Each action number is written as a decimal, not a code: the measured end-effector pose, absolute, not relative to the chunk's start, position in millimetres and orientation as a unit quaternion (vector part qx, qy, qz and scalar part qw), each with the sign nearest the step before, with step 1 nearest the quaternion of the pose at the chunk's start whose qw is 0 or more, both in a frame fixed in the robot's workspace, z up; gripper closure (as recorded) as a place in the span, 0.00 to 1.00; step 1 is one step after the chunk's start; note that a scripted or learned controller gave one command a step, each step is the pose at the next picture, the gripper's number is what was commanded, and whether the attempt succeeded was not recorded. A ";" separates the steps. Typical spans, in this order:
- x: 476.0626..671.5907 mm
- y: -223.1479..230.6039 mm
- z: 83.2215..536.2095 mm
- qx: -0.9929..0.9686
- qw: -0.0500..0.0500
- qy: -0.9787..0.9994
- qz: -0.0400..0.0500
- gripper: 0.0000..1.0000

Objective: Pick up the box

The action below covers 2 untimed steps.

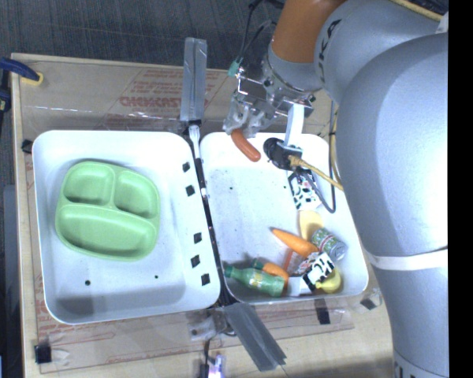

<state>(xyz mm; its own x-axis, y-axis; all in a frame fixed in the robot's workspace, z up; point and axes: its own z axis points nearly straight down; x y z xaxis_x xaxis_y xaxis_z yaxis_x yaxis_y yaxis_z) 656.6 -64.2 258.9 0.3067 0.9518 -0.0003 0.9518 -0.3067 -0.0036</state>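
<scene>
White-and-black box [304, 190] lies near, below the gripper [248, 124].

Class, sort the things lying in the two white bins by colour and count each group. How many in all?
Green: 2, the tray and bottle.
Orange: 3, the hot dog and carrots.
Black-and-white: 2, the cartons.
Yellow: 2, the pieces.
Total: 9, some uncertain in the pile.

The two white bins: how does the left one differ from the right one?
The left bin holds one thing, a green divided tray lying flat; the right bin holds many small things, among them a carrot and a green bottle. The gripper hangs at the right bin's far rim, away from the left bin. Both are shallow, white and about the same size.
</scene>
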 end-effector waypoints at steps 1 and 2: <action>627.3 -112.2 185.9 -0.776 0.002 -0.631 0.002 1.00; 551.1 -199.9 90.8 -0.758 0.002 -0.652 0.002 1.00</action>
<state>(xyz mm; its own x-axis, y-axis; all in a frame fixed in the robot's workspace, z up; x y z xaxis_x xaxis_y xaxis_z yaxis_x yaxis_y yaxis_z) 551.1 -199.9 90.8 0.1496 0.9887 0.0005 0.9887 -0.1496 -0.0052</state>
